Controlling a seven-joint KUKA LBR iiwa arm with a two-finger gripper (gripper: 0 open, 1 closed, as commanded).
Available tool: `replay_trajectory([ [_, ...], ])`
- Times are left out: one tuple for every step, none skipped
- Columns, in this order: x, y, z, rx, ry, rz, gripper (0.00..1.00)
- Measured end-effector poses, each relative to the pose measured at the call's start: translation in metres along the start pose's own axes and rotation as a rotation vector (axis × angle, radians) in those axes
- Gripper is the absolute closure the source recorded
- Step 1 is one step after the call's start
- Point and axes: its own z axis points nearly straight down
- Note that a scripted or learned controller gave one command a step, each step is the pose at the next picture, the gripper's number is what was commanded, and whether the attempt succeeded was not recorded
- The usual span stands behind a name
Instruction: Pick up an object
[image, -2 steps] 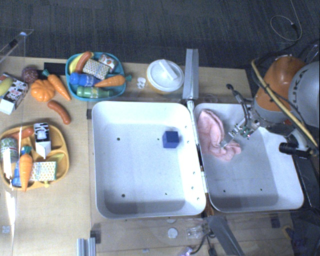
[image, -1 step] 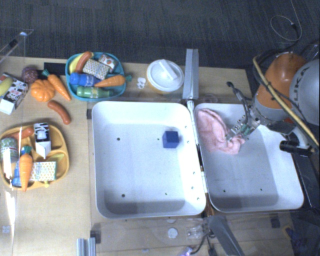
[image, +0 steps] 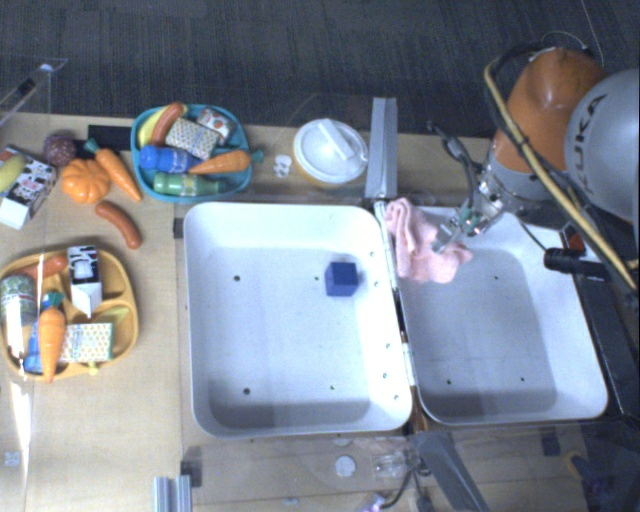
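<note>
Right white bin (image: 520, 390) holds a pink cloth (image: 425, 250), pinched between the nearly closed fingers (image: 462, 222)

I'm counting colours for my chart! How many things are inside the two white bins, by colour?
Blue: 1, the blue cube in the left bin
Pink: 1, the pink cloth in the right bin
Total: 2

My arm (image: 590, 120) reaches in from the right, the orange band at the upper right corner and the grey wrist angling down and leftward. My gripper (image: 452, 232) hangs low over the far left corner of the right bin (image: 520, 400), its tips pointing down-left, close against that corner.
</note>
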Motion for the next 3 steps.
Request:
replay_trajectory([
  [-0.047, -0.031, -0.007, 0.001, 0.0, -0.075, 1.0],
  [-0.052, -0.029, 0.052, 0.002, 0.001, 0.05, 1.0],
  [-0.006, 0.025, 0.001, 0.001, 0.0, -0.066, 1.0],
])
